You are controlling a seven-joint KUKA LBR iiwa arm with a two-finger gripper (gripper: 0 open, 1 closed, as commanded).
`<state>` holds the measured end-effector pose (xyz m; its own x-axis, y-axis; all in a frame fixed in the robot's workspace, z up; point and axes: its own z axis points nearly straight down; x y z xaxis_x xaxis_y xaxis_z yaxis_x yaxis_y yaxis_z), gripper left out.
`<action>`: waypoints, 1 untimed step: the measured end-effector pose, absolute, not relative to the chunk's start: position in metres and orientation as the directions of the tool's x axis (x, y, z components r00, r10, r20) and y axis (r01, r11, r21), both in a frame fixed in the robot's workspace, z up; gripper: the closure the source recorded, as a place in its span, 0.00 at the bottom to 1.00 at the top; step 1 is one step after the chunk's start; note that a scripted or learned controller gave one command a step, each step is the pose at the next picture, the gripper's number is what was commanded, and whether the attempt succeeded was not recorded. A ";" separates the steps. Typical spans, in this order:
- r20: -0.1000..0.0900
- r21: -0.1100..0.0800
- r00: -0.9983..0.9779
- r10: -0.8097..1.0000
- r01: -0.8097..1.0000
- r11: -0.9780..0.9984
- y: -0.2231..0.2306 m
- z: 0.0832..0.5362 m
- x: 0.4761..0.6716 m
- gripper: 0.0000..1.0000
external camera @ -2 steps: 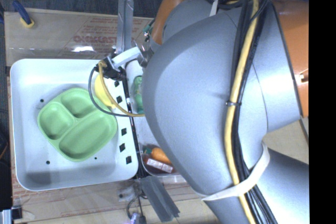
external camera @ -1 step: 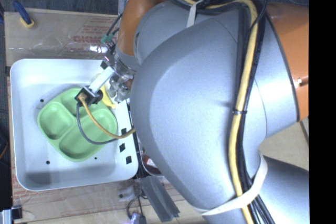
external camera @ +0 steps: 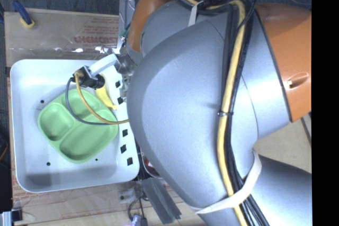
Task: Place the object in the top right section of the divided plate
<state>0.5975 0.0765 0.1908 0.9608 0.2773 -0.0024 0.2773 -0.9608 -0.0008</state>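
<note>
Over the left bin (external camera: 26, 114), the gripper (external camera: 123, 67) sits near the green divided plate (external camera: 74, 137). Arm blocks it, so I can't tell its grip state. Yellow object (external camera: 107, 97) is at the plate's right rim. Looks like the placing step. Next: centre it over the top-right section, then release.

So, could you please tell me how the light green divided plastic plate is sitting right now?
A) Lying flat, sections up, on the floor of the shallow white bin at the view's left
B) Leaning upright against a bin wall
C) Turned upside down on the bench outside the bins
A: the light green divided plate lies flat with its sections facing up on the floor of the white bin, whose walls enclose it.
</note>
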 end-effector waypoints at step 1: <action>-0.002 0.000 0.978 0.209 0.209 -0.978 0.025 0.191 0.609 1.00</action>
<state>0.6087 0.0249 0.1909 0.9779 0.2093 -0.0021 0.2093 -0.9779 0.0003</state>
